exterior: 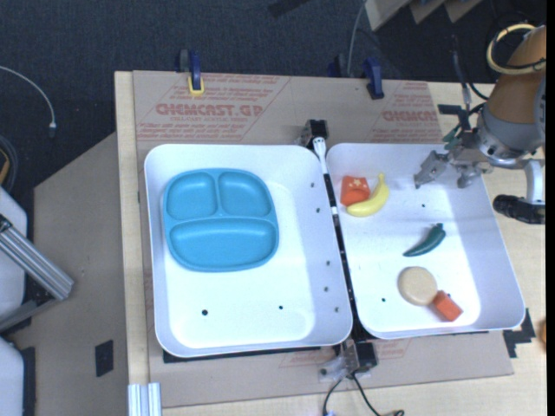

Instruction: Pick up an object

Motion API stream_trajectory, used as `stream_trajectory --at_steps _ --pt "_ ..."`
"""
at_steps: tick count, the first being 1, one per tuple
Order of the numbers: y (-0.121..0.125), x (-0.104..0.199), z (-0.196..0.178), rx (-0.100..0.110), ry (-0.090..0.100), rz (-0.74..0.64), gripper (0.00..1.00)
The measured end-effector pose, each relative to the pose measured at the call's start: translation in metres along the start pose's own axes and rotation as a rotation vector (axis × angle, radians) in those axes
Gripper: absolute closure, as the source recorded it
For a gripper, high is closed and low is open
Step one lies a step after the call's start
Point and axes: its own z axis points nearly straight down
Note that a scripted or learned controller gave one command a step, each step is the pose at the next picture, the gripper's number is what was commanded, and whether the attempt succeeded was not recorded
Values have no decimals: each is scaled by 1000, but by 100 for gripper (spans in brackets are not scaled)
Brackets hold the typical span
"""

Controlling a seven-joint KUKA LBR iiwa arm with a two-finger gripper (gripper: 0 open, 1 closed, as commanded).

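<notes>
Two white bins on a cardboard-covered bench [260, 102].
Over the right bin's [486, 258] far right corner, the gripper [447, 167] was held low, fingers spread apart and gripping nothing.

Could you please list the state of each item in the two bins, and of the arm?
Blue divided plate: flat in left bin, compartments bare.
Banana: lying in right bin, touching orange-red block.
Green pepper: lying alone.
Tan round piece: lying against small orange piece.
Gripper: above right bin's far side, holding nothing.
</notes>
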Motion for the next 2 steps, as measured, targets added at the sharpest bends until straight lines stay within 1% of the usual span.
stream_trajectory --at_steps 1,2 --pt "3 -1 -16 -10 -4 -1 100" --pt "4 -2 -82 -16 -6 -1 100"
